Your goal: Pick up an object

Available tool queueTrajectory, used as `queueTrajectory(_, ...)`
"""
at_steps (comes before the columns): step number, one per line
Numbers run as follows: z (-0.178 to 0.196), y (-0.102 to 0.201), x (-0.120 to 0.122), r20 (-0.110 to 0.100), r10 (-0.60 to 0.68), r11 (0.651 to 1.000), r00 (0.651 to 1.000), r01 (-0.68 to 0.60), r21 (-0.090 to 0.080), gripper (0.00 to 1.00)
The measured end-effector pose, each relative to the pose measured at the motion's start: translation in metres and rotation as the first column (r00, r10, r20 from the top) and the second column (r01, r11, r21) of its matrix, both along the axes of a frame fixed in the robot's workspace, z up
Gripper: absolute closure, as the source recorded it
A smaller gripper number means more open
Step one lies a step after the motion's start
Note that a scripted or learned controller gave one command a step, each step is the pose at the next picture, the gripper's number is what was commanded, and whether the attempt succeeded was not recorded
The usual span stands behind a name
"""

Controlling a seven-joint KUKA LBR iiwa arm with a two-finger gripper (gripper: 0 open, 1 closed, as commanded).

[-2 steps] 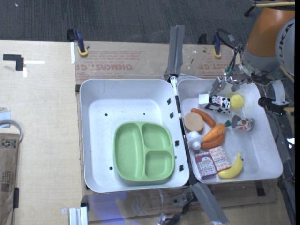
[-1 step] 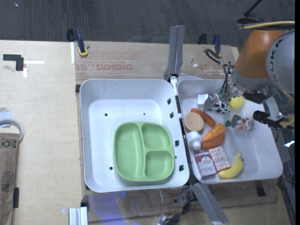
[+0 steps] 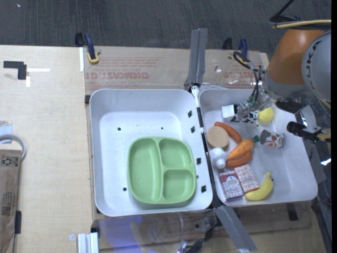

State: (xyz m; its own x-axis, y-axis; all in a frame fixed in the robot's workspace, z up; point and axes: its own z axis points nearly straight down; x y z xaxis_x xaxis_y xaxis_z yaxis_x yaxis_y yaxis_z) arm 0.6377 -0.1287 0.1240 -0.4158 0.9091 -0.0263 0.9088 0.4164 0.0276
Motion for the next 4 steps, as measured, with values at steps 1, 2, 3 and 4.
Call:
queueTrajectory(1,0.116,0.043,-0.003,-0.036,-0.303,0.953,0.952,0.304,0.011,1.00)
queueTrajectory(2,0.116,0.043,-0.003,-0.036,-0.303,0.953,0.952,0.304,0.011,0.00)
queueTrajectory(3,-0.006,0.023,-0.002,-0.012,-0.163,0.987,0.987,0.163,0.011,0.00)
queueTrajectory(4,-0.032,0.005,-0.053,-0.037,-0.263,0.965,0.964,0.264,0.012,0.00)
